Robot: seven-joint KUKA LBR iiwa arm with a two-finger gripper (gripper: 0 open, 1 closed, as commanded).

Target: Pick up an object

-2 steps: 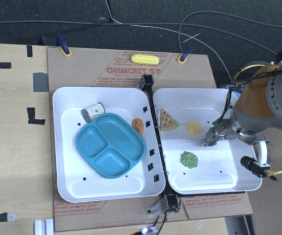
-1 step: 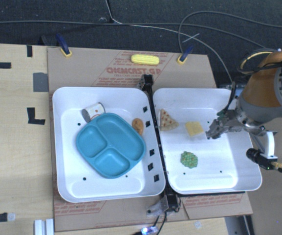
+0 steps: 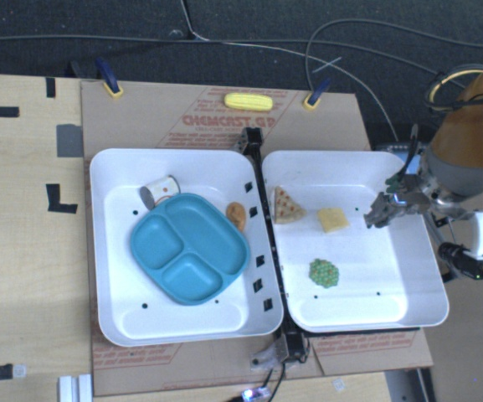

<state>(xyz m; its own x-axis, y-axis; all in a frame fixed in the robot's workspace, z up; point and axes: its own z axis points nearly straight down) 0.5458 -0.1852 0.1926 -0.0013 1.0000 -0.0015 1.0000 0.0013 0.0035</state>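
While the gripper (image 3: 381,211) hangs over the right bin (image 3: 417,308) near its right wall, nothing is seen between its jaws; whether they are parted or clenched cannot be told at this size. The approach step is judged to be in hand, no grasp made. Nearest candidate is the cheese (image 3: 333,219), just left of the gripper; the pizza (image 3: 286,204) lies further left by the divider, the broccoli (image 3: 324,272) nearer the front. A short leftward shift and a straight descent are called for next. The left bin (image 3: 107,308) holds a blue tray (image 3: 189,248), a cup (image 3: 159,191) and a roll (image 3: 236,214). Both bins are set on cardboard (image 3: 141,124) clamped to a wood bench (image 3: 23,249); a corn cob (image 3: 248,101) is left on the cardboard behind.
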